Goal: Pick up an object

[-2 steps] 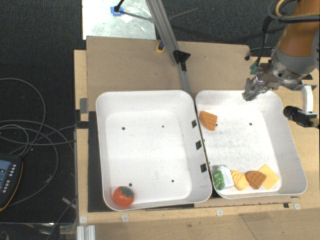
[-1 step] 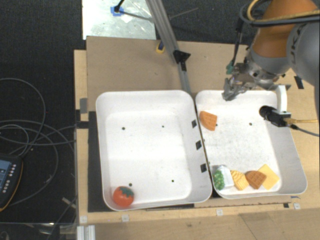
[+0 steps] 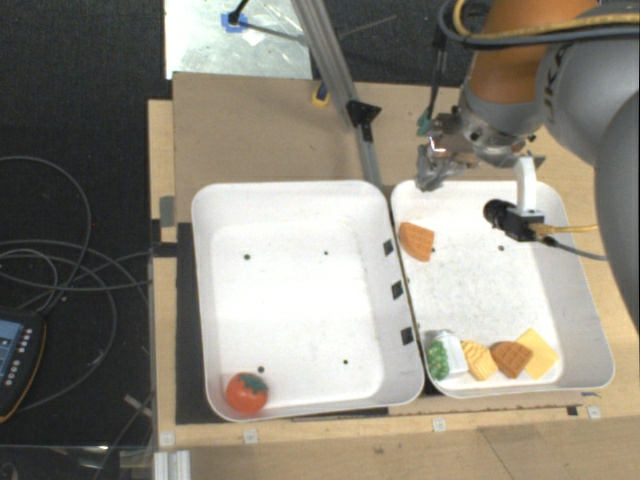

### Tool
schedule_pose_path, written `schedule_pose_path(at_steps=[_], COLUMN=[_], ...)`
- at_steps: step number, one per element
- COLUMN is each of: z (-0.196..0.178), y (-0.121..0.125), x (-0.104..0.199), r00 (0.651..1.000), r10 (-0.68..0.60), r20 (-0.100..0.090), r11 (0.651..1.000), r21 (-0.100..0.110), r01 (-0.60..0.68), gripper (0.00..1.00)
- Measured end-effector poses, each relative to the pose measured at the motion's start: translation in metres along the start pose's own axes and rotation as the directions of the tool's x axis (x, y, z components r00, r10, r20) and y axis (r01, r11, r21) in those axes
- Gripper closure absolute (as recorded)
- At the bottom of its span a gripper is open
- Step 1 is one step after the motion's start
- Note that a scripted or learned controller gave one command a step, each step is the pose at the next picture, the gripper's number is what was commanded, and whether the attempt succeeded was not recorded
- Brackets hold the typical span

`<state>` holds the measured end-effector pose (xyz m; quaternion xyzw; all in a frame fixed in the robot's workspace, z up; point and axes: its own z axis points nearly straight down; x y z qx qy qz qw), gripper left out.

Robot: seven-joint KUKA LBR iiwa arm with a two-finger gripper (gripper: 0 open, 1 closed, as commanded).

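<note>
My gripper (image 3: 431, 173) hangs over the far left corner of the right bin (image 3: 570, 298), under the arm's orange band. It is up and to the right of an orange wedge (image 3: 417, 240) that lies near that bin's left wall, with a clear gap between them. I see no object at the gripper's tip. Along the right bin's near edge lie a green and white item (image 3: 440, 355), a yellow-orange piece (image 3: 480, 360), a brown waffle-like piece (image 3: 511, 358) and a yellow block (image 3: 539, 353). A red tomato (image 3: 246, 393) sits in the left bin's near left corner.
The left bin (image 3: 290, 268) touches the right bin along a shared wall with black clips. A grey pole (image 3: 335, 58) slants down to the bins' far junction. A black and white fitting (image 3: 512, 216) with a cable hangs over the right bin's far side.
</note>
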<state>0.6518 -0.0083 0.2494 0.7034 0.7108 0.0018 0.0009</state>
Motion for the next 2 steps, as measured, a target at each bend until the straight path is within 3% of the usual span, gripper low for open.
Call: schedule_pose_path(at_steps=[2], z=[0.021], y=[0.012], x=[0.093], r00=[1.000], r10=[0.000], r20=[0.000], r11=[1.000], r21=[0.002], r01=[0.000], gripper=[1.00])
